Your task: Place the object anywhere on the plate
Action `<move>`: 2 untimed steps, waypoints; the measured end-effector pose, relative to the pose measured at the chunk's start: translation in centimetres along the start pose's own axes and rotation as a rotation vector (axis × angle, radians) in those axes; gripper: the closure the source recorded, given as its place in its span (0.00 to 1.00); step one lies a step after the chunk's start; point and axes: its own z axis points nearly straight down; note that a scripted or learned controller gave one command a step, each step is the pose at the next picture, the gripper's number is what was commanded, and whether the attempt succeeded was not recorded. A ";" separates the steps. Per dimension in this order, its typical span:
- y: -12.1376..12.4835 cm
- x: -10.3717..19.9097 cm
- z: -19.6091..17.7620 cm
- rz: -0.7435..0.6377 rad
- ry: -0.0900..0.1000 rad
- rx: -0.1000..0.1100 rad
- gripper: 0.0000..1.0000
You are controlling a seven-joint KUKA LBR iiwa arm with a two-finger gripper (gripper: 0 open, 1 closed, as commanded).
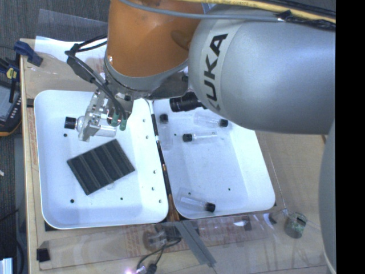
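The bulky, rounded grey metal arm (pixel 268 67) carries black "KUKA" lettering (pixel 214 67) on its casing. A glossy orange band (pixel 142 33) rings the wrist. Black cables (pixel 85 67) run to the small silvery metal hand (pixel 100 119), which has green fittings.

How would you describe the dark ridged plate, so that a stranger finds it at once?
Look at the left white bin. On its floor, just below the tool, lies the plate: a flat, dark rectangle turned at a slant. Its parallel ridges set it apart from the small clear black-capped vials in the right bin.
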 end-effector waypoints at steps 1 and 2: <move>5.4 -4.6 1.6 0.292 0.001 0.002 1.00; 6.8 -8.6 7.6 0.251 0.005 0.005 1.00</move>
